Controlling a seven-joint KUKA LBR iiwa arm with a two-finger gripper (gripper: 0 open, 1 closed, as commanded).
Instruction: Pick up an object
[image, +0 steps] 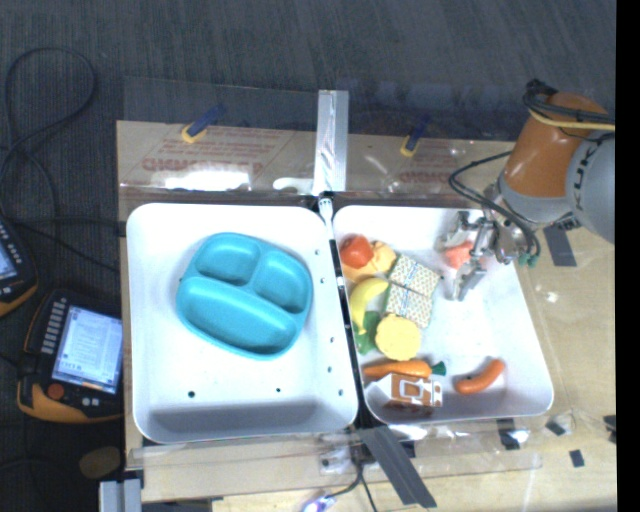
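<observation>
A heap of toy food lies in the right white bin (535, 385), mostly along its left wall. At the far end sits a red tomato (355, 250) touching an orange piece (383, 259). Just nearer lies a checked packet (413, 289), with a yellow banana-like piece (366, 296) to its left, a green piece (369, 329) and a round yellow slice (398, 337) below. Along the near wall lie a carrot (397, 369), an orange-and-white carton (415, 392) and a small red-orange sausage (479, 376), which lies apart from the rest.

The claw (470, 270) hangs over the bin's far right part, pointing down and slightly left, well clear of the heap. A pale red object (456, 251) shows just beside its metal fingers (466, 279); whether it is gripped, or whether the fingers are apart or together, cannot be told.

The arm comes in from the upper right, its orange band (548, 152) above the grey wrist, black cables looping beside it.

The left white bin (160, 390) holds a blue divided plate (244, 292). Both bins rest on the tabletop (580, 330).
</observation>
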